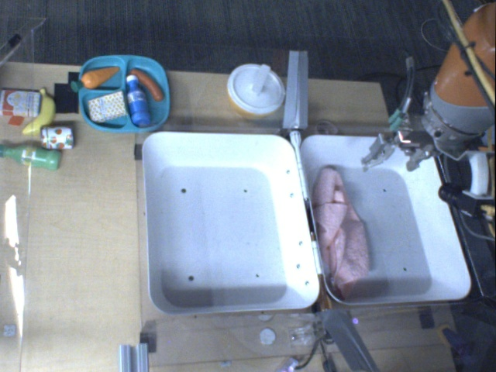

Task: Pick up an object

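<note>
Look to the right bin (434,285) first: the one thing in it is a pink crumpled cloth (341,235), lying lengthwise along the bin's left wall, just beside the divider that separates the two bins. Its upper end is narrow and rounded, its lower end broader and reaching close to the bin's near edge. The remainder of that bin's floor is bare white.

Your gripper (394,152) hangs over the upper edge of the right bin, toward its far right corner, well apart from the cloth and up and to the right of it. The jaws stand apart, with two thin fingers (375,155) splayed out to either side, and nothing sits between them. Behind the gripper you see the grey wrist and the orange band (463,72) of the arm, coming in from the right.

The left bin (225,223) shows only its white floor with a few small dark dots.

On the table (74,239) beyond the bins, a white round lidded container (256,89) sits near the metal post between the bins. Farther left is a blue divided tray (126,93) holding toy food, among it an orange carrot shape and a blue bottle. At the far left edge lie a yellow banana (41,113), a small can (57,137) and a green bottle (32,156) on its side.
</note>
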Tool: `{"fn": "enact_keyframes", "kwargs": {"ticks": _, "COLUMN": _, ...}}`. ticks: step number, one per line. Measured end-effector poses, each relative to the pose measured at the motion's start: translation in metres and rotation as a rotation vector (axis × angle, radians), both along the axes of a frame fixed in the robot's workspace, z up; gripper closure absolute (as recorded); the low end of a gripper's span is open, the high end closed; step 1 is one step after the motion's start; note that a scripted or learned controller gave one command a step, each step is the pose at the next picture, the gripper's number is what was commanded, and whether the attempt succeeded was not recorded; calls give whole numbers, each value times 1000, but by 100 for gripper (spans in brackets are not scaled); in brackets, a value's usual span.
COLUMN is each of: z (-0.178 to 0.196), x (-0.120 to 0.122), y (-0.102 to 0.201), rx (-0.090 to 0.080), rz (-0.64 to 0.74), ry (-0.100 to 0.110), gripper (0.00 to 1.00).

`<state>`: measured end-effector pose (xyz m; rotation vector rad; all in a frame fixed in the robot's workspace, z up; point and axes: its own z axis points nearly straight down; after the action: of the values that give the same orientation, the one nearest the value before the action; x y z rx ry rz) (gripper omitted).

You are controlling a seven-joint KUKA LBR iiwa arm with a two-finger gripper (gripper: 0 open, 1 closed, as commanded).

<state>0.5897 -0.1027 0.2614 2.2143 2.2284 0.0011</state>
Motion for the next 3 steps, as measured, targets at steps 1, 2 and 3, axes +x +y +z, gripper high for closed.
{"fn": "enact_keyframes", "kwargs": {"ticks": 1, "z": 68, "x": -30, "y": 31, "rx": 0, "rz": -90, "ry": -3, "gripper": 0}}
{"fn": "enact_keyframes", "kwargs": {"ticks": 2, "z": -33, "x": 21, "y": 46, "rx": 0, "rz": 107, "ry": 0, "gripper": 0}}
{"fn": "enact_keyframes", "kwargs": {"ticks": 3, "z": -134, "x": 32, "y": 16, "rx": 0, "rz": 114, "ry": 1, "gripper": 0}}
